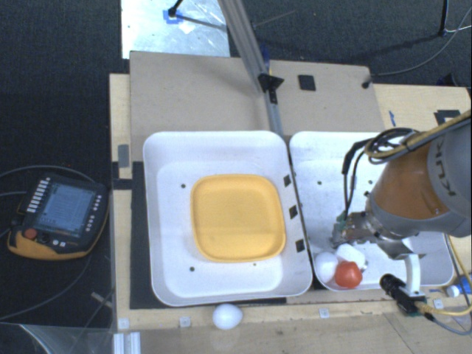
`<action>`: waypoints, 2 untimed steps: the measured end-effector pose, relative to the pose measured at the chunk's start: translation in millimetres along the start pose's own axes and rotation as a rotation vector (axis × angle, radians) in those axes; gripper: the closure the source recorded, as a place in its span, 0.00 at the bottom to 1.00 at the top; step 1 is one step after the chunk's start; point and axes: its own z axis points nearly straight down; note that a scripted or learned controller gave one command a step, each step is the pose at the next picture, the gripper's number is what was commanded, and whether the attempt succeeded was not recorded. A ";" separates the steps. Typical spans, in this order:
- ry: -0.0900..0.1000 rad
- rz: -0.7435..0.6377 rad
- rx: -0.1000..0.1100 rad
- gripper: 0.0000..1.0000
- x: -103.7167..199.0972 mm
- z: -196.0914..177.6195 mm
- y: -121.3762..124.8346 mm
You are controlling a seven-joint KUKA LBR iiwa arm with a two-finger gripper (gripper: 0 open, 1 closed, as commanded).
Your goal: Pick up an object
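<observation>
Starting at the near edge of the bench, we see a white egg-shaped object [227,316] lying outside the bins, just in front of the left bin [158,198]. In the near corner of the right bin [317,161] sit a small red ball [348,273], smooth and round, and a white rounded piece [325,265] touching it on its left. These are the likeliest things to pick. The gripper [352,240] hangs just behind and above them, under the arm's [413,190] orange band and grey wrist, with cables looping over it. We cannot tell how its fingers stand, and nothing shows between them, so we judge the pick as not yet made: closing on an object and lifting it are left. Farther left, a yellow square plate [238,217] with rounded corners and a matte, shallow dish lies in the middle of the left bin. Both bins look like smooth white plastic.
</observation>
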 end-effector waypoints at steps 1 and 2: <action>0.000 -0.001 -0.003 1.00 -1.5 -62.0 3.3; 0.000 -0.001 -0.002 1.00 -1.0 -104.8 9.0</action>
